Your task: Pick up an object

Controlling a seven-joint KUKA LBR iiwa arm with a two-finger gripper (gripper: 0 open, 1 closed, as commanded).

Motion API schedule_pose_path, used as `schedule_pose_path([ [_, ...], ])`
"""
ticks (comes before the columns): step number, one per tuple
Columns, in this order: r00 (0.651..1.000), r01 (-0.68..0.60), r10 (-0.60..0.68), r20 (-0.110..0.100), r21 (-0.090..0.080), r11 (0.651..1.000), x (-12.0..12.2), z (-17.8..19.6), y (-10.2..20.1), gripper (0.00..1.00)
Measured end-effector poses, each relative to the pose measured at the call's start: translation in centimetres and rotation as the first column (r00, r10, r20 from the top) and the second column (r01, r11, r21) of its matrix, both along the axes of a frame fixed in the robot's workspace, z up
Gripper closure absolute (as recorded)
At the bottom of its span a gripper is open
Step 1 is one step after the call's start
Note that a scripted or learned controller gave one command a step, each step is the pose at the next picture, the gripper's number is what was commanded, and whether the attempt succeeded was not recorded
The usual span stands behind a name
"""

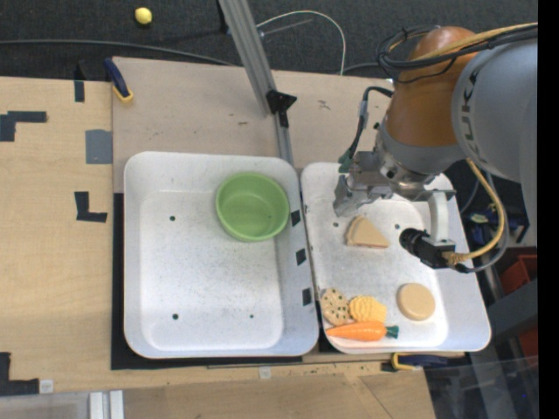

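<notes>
Arm (pixel 472 85) in from the right, wrist over the far end of the right bin (pixel 463 326). Hand (pixel 349 201) low over the bin's far-left part, just beside the wedge (pixel 365 234), toward its far-left side. Hand state: can't tell from this angle. Nothing visibly gripped.

Right bin contents:
- wedge, tan, cheese-like, mid-bin, lying flat
- black cylinder part (pixel 424 245) just right of the wedge, looks attached to the arm's gear, cable running off to the right
- round tan disc (pixel 416 301) toward the near right
- cookie (pixel 333 305) at the near-left, touching or nearly touching the yellow ridged piece (pixel 367 307) beside it
- carrot (pixel 358 330) lying along the near rim, just below cookie and yellow piece, green end pointing right

Left bin (pixel 148 260): green bowl (pixel 252 205), upright, far-right area, close to the wall shared with the right bin. A few small dark specks on the floor.

Desk (pixel 52 260): dark tape marks at left, blue-and-yellow clamp (pixel 118 80) at the far-left corner of the board. Grey pole (pixel 249 42) slanting down to the gap between bins. Small yellow ball (pixel 143 15) on the dark floor beyond.
</notes>
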State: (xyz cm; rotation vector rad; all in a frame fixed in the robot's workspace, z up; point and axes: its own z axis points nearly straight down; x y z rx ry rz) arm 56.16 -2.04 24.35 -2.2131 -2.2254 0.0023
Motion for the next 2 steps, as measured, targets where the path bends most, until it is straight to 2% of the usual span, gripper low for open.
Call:
schedule_pose_path([
  [1, 1.0, -0.003, 0.003, 0.0, 0.001, 1.0, -1.1, 0.1, 6.1, 1.0],
  [2, 1.0, -0.001, 0.001, -0.002, 0.0, 1.0, -2.0, -2.0, 11.4, 1.0],
])
